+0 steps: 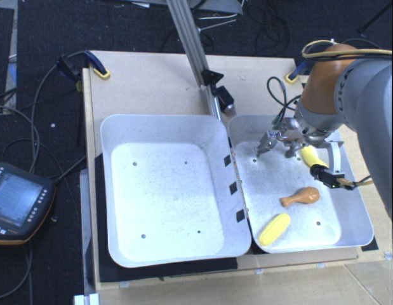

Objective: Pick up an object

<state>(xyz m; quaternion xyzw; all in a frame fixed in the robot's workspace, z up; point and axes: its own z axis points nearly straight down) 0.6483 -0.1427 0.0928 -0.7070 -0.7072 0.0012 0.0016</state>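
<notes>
White plastic is most of what I have on screen: two shallow bins side by side on the wooden bench (152,81). Everything worth picking is in the right-hand bin (266,186), the one nearest the arm. The left-hand bin (164,196) shows me just its speckled floor.

The gripper (276,147) hangs over the far part of the right-hand bin, pointing down at its floor. As far as I can make out, the jaws stand apart with nothing between them. That posture suits a descent, since open fingers can straddle an object before closing.

My two candidates lie toward the near edge of that bin, well apart from the gripper. A brown toy drumstick (300,197) lies on its side, thin end toward the bin's middle. Just nearer me and slightly left is a yellow toy corn cob (273,229), also lying flat and angled, close to the near wall. They are near each other but not touching, which leaves room for a finger on either side.

I judge the pick has not begun in earnest. The arm must travel toward the near edge first. The drumstick's narrow neck looks like the easier hold, while the corn cob's rounded body could roll away.
</notes>
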